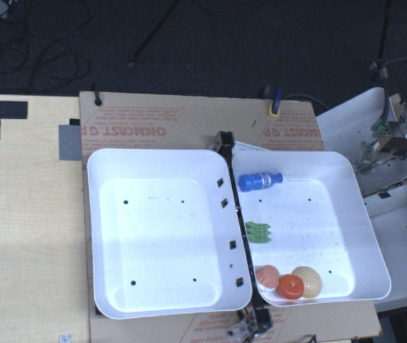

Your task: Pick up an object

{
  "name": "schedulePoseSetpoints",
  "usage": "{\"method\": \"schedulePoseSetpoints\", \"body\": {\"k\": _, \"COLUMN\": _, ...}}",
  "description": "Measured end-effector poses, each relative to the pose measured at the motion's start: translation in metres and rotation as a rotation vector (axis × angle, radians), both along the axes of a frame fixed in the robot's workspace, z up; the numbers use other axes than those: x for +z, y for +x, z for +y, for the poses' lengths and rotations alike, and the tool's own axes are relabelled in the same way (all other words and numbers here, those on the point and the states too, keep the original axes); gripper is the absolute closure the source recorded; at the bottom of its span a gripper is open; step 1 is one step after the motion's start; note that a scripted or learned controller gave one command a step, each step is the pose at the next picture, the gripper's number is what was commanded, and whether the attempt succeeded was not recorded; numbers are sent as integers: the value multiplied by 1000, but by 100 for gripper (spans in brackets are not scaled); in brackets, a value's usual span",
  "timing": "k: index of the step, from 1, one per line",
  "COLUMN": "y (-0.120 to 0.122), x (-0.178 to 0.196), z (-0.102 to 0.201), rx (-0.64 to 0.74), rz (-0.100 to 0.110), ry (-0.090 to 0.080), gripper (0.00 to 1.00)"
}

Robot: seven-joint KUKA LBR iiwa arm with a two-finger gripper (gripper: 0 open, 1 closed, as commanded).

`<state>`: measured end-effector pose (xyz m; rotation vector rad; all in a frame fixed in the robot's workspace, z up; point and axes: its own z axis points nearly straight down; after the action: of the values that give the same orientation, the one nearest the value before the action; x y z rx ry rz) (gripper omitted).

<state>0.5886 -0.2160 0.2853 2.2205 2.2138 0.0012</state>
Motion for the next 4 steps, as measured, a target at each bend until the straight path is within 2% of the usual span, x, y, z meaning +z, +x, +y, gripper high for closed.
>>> {"method": "schedulePoseSetpoints", "body": {"k": 1, "y": -8, "x": 66, "z": 2, "rx": 5, "rz": 0, "ry": 2, "gripper": 100}}
{"method": "schedulePoseSetpoints", "body": {"k": 2, "y": -32, "x": 21, "z": 3, "rx": 2, "rz": 11, "ry": 4, "gripper": 100}}
{"method": "schedulePoseSetpoints", "body": {"k": 3, "y": -34, "x": 74, "z": 2, "rx": 4, "rz": 2, "ry": 2, "gripper": 100}}
{"method": "schedulePoseSetpoints", "body": {"k": 4, "y": -53, "x": 61, "z": 3, "rx": 2, "rz": 9, "ry": 4, "gripper": 100}}
